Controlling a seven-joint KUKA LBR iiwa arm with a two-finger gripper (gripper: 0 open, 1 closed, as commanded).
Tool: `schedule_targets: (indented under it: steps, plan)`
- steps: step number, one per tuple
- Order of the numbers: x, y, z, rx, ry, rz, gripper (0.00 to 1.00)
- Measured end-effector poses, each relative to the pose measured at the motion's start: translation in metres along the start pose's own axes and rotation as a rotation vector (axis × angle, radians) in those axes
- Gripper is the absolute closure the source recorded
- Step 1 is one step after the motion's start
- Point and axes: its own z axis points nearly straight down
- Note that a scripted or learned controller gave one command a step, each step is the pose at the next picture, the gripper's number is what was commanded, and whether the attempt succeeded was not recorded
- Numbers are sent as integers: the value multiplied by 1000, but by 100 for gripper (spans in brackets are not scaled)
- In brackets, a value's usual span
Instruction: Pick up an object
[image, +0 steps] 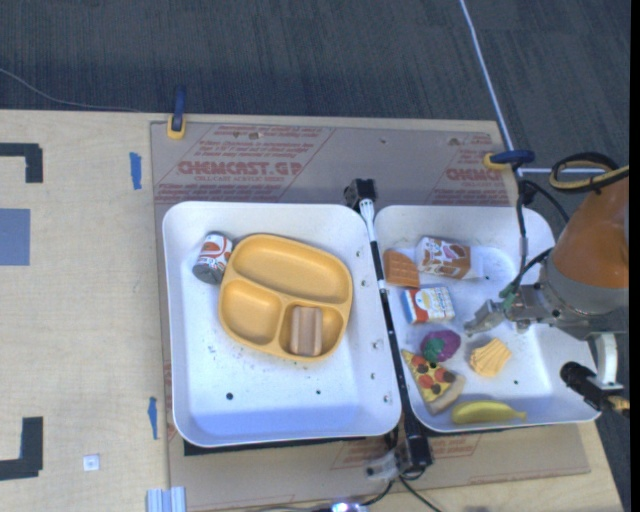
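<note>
Pincer (487, 318): over the right bin (535, 395), just above cheese wedge (490, 356); finger state cannot be told. Left bin (190, 390): yellow divided tray (280, 270), can (211, 257) at its far-left corner.

- Cheese wedge (490, 357) — yellow, lying flat at right of centre in the frame.
- Purple fruit (440, 346) just left of it.
- Banana (487, 411) — lower right, lying sideways.

Bright, even overhead light, soft shadows under the yellow tray (285, 295), slightly soft, grainy focus throughout.
</note>
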Motion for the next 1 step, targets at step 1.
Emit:
schedule_targets:
  steps: [1]
  plan:
    - [47,-26,10,3,6,-2,0]
